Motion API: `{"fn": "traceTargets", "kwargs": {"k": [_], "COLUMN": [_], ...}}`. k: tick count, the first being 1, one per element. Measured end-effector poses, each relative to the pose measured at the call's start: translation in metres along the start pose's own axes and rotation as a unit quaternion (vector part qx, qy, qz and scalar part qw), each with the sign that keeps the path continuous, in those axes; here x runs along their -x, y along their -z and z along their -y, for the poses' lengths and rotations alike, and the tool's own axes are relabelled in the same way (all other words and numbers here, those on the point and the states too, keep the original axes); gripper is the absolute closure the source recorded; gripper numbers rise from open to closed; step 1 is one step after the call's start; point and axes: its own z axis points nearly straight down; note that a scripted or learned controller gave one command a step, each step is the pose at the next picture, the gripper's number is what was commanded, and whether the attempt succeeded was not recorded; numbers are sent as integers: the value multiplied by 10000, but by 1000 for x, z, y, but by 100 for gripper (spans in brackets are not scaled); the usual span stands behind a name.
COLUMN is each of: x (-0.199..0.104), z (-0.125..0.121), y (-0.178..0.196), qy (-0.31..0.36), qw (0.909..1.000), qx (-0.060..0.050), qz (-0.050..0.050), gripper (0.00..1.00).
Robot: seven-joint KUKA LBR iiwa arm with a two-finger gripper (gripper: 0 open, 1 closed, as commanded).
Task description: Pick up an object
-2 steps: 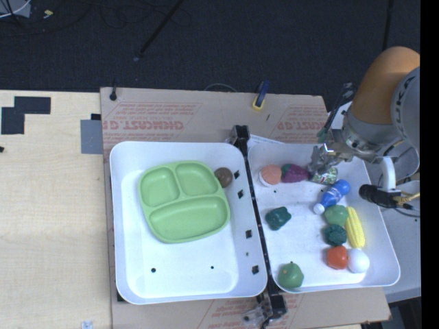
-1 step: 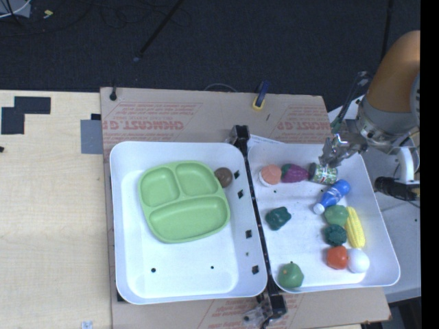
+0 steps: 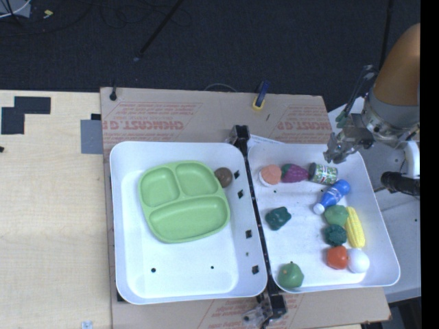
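At the upper right of the frame the gripper [image 3: 336,151] hovers over the right bin [image 3: 312,201]; I cannot tell its state. Just below lies a small jar [image 3: 322,173], probably light, stiff and slippery, best pinched across its middle. A purple toy [image 3: 295,173] touches it; a blue bottle [image 3: 331,197] crowds nearby.
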Motion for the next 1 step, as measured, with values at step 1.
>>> {"fn": "traceTargets", "kwargs": {"k": [1], "x": [-50], "z": [-10], "y": [6], "qy": [44], "qw": [10000], "qx": [-7], "qz": [-10], "gripper": [100]}}
